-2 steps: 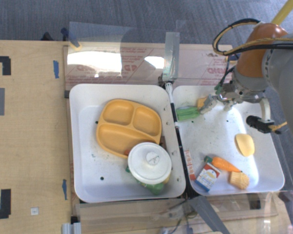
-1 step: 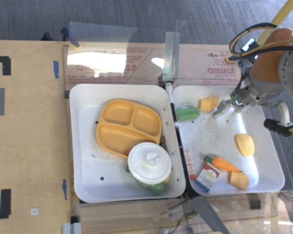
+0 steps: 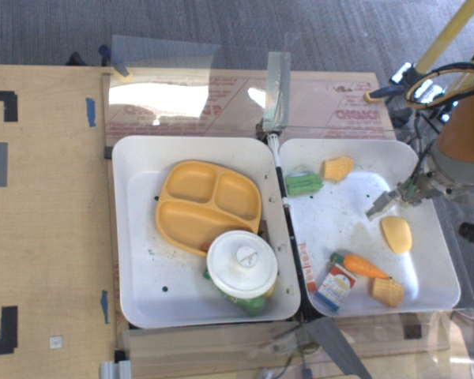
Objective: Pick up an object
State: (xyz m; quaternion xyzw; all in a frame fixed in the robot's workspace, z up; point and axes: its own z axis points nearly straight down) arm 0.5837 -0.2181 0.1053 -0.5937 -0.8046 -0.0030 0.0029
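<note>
My gripper (image 3: 393,199) hangs low over the right bin (image 3: 438,247), near its right wall, coming in from the grey and orange arm at the right edge. Just below it lies a yellow oval piece (image 3: 396,234), apart from the gripper. Further toward the front lie an orange carrot (image 3: 362,266), a small carton (image 3: 336,284) and a yellow waffle-like chunk (image 3: 387,291). At the back of the bin sit a green block (image 3: 303,184) and a yellow-orange chunk (image 3: 337,167). Nothing shows held in the gripper.
The left bin (image 3: 134,235) holds an orange divided plate (image 3: 209,204) and a white lidded bowl (image 3: 242,263) resting on something green. A ridge (image 3: 283,212) separates the two bins. Cables and a yellow pole (image 3: 450,30) stand at the upper right.
</note>
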